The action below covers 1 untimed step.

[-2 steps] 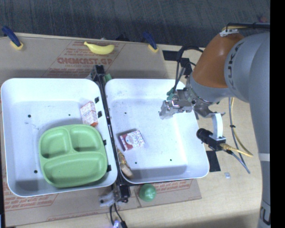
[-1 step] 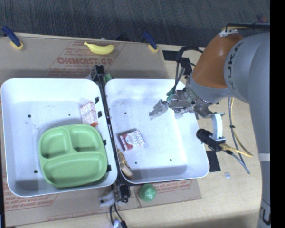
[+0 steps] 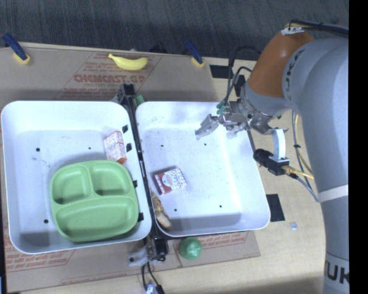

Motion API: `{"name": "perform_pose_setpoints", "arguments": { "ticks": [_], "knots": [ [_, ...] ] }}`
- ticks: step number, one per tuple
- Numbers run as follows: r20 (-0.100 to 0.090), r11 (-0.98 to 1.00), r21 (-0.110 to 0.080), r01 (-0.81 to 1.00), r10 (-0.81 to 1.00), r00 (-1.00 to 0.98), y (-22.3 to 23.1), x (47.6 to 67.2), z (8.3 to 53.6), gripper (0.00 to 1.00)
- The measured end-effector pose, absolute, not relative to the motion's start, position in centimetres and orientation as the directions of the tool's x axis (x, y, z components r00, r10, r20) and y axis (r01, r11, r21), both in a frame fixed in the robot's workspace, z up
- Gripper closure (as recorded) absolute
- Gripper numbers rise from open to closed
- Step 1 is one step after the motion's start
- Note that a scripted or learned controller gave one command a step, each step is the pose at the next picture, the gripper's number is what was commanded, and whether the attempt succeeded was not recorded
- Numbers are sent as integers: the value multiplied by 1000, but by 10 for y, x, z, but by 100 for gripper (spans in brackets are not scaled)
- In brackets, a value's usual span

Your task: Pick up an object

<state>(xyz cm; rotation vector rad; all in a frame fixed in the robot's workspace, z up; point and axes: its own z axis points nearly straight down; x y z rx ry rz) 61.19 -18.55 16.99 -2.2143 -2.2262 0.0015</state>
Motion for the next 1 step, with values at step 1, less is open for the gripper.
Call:
{"name": "perform_pose_setpoints", "arguments": {
  "ticks": [1],
  "knots": [
    [0, 6, -2, 1000, 1000, -6, -210, 656, 133, 0]
  ]
}}
